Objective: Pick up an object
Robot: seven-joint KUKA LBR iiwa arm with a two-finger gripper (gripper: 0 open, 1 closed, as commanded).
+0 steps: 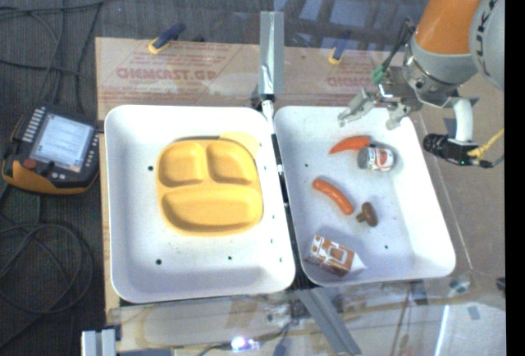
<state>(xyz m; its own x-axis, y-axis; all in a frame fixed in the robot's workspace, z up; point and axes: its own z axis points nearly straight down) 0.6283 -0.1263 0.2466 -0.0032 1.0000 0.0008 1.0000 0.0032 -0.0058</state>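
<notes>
A grey robot arm with an orange band reaches in from the right, its end effector (379, 107) hanging with fingers spread over the far edge of the right bin (431, 215), gripping nothing. Just below it in that bin lies a curved orange-red pepper (350, 144), touching or nearly touching a small red-and-white can (378, 157) on its right. Toward the middle of the bin rests an orange sausage (332, 195), with a small brown lump (367, 214) close beside it on the right. A brown-and-white packet (331, 255) sits at the near edge of the same bin, apart from the rest. The left bin (131, 264) holds a yellow compartment tray (211, 185), lying flat near its centre. Both bins stand side by side on a worktop (189, 71) covered in printed cardboard. On the floor to the far left, a handheld control pendant (53, 149) rests with its screen lit, cables trailing around it.
</notes>
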